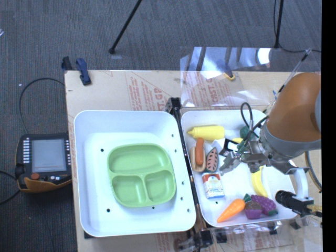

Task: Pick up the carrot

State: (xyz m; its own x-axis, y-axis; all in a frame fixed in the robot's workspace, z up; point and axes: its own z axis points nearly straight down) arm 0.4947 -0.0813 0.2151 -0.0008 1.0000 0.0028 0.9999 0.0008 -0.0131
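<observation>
Right white bin (237,114) — carrot (231,210) near its front edge, gripper (231,161) above, fingers spread, holding nothing.

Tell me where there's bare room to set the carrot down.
Free: the green tray compartments and the left bin floor around it. Crowded: the right bin, with carrot, grapes, carton and gripper.

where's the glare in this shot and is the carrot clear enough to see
Camera view: bright glare on the clear sheet behind the right bin; the carrot is sharp and evenly lit at the bin's front; the claw looks slightly soft, with faint shadow under it.
</observation>
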